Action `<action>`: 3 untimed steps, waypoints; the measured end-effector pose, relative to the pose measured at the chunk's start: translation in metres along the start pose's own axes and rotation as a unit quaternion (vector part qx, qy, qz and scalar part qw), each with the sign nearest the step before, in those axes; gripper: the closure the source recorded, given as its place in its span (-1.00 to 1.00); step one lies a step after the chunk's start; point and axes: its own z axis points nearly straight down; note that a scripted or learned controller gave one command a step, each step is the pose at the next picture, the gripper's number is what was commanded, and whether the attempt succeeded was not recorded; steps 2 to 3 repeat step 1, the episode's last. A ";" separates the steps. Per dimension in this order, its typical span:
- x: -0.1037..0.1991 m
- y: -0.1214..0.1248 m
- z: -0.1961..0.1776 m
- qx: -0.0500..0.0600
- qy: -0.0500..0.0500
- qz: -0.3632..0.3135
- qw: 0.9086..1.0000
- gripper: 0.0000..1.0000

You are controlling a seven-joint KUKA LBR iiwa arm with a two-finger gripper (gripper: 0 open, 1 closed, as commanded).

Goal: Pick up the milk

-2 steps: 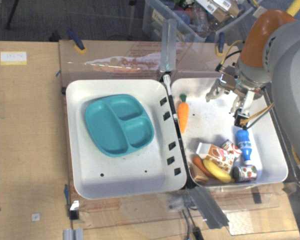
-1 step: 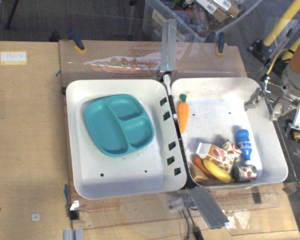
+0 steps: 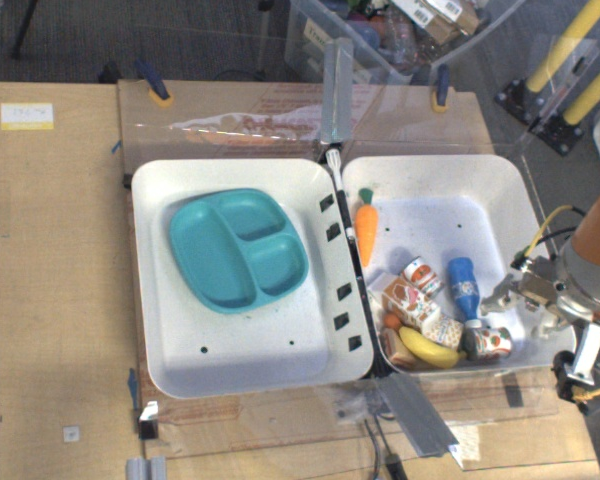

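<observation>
The milk (image 3: 421, 277), a small white carton with red print, lies tilted in the right bin (image 3: 435, 183) near its front middle. It leans against a second, orange-brown carton (image 3: 406, 301). My gripper (image 3: 512, 303) hangs low over the bin's front right corner, to the right of the milk. A blue bottle (image 3: 463, 288) lies between the gripper and the milk. A small can (image 3: 488, 341) sits just below and to the left of the gripper. Nothing shows in the gripper's grasp.
A banana (image 3: 427, 348) lies along the right bin's front wall and a carrot (image 3: 366, 226) by the divider. The left bin (image 3: 160, 183) holds a teal divided plate (image 3: 238, 249). A clear tub of clutter (image 3: 410, 8) stands behind the bench.
</observation>
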 end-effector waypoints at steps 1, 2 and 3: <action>0.109 0.111 0.037 -0.005 0.002 0.113 0.994 -1.00; 0.109 0.111 0.037 -0.005 0.002 0.113 0.994 -1.00; 0.109 0.111 0.037 -0.005 0.002 0.113 0.994 -1.00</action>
